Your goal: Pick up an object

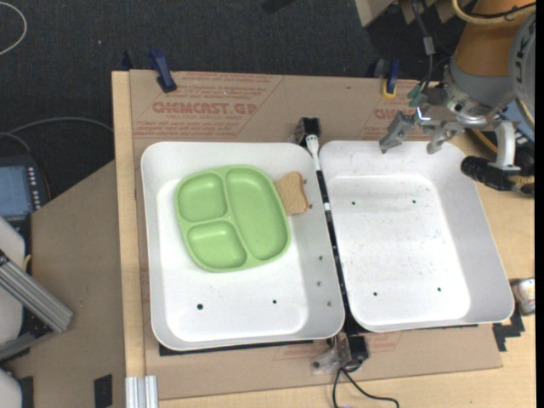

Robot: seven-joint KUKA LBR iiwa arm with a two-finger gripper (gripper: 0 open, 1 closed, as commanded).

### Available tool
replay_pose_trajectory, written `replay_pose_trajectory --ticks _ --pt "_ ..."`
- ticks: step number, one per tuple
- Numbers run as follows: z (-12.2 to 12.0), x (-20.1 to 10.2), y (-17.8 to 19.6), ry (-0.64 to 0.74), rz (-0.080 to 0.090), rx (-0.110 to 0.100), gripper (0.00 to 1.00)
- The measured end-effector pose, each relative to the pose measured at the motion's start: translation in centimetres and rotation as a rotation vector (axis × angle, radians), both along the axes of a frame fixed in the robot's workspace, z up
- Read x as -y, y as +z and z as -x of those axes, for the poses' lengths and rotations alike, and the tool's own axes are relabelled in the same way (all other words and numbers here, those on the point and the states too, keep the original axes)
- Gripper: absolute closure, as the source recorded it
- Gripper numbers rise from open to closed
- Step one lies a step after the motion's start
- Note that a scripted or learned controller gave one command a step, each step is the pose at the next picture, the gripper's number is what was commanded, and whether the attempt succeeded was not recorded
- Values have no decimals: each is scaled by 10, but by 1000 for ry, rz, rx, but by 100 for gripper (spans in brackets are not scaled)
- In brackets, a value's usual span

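**Arm waits above the right bin's far rim**

Red "CHEMCAST GP" lettering (204,107) runs across the brown board (255,100). A tan slab (292,193) lies in the left bin (161,296), touching the green divided tray (231,218), long axis running near-to-far. The gripper (416,136) hangs over the right bin (476,296), fingers spread with nothing between them.

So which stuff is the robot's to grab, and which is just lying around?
For the job:
- gripper, open, above the right bin's far edge, holding nothing
- green plate in the left bin
- tan block beside the plate

Just lying about:
- blue clamps on the board
- cables at the bench edges
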State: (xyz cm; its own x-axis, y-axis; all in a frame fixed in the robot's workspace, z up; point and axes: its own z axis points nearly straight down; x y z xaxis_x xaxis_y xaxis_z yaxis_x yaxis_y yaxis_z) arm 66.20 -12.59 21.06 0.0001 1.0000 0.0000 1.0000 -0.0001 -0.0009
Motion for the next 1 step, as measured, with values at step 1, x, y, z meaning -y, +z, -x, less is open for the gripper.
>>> replay_pose_trajectory --ticks 1 --pt "45 -42 231 5 2 22 0"
